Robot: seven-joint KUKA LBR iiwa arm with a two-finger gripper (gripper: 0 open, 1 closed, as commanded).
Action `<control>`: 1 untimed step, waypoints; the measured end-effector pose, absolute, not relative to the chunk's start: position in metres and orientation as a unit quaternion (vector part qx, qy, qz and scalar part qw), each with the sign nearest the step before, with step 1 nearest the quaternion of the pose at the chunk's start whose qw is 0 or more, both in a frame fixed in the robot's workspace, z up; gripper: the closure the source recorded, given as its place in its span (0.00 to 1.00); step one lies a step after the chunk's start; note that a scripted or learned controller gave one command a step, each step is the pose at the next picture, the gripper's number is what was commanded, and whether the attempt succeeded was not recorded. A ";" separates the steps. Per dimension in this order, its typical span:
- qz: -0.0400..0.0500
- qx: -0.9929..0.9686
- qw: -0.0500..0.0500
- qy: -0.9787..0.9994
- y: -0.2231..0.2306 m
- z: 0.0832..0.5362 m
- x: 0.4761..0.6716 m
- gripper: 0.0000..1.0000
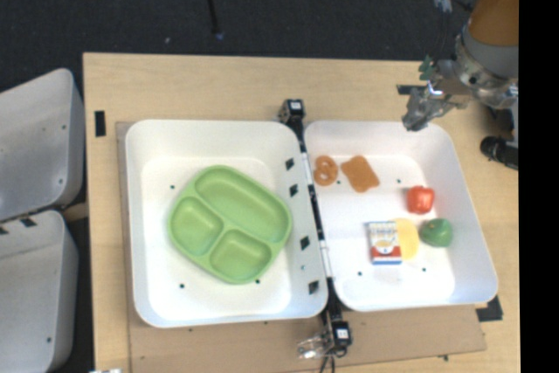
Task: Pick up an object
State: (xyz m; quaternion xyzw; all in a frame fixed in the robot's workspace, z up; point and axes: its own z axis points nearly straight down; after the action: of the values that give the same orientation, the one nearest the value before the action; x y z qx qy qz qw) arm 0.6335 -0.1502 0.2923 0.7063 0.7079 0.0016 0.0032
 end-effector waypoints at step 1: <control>0.000 0.705 0.000 0.709 -0.096 0.285 0.642 1.00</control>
State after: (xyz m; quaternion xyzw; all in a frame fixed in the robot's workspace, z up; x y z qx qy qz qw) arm 0.6417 -0.0955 0.2852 0.7051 0.7091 0.0004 0.0002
